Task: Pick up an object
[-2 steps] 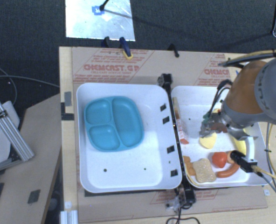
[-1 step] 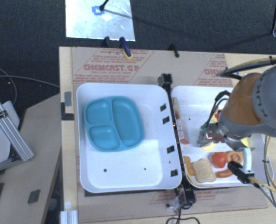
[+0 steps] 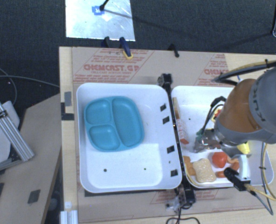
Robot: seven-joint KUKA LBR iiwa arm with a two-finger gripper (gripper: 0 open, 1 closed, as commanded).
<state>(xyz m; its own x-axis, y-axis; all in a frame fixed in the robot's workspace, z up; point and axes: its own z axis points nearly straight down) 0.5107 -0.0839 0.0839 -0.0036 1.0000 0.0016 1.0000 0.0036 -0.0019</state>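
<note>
Just right of claw: tomato.

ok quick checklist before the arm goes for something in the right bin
1. Targets within reach: ok. The right bin holds a red tomato-like piece, a tan bread-like piece, an orange piece and a yellow piece, clustered at its near end.
2. Gripper over the right bin: ok. The gripper sits just above that cluster.
3. Something between the fingers: cannot tell; the wrist hides them.
4. Chosen target clear of its neighbours: not ok. The pieces lie crowded together, so a clean single grasp looks doubtful.
5. Left bin out of the way: ok. The blue divided tray lies there, apart from the arm.
</note>
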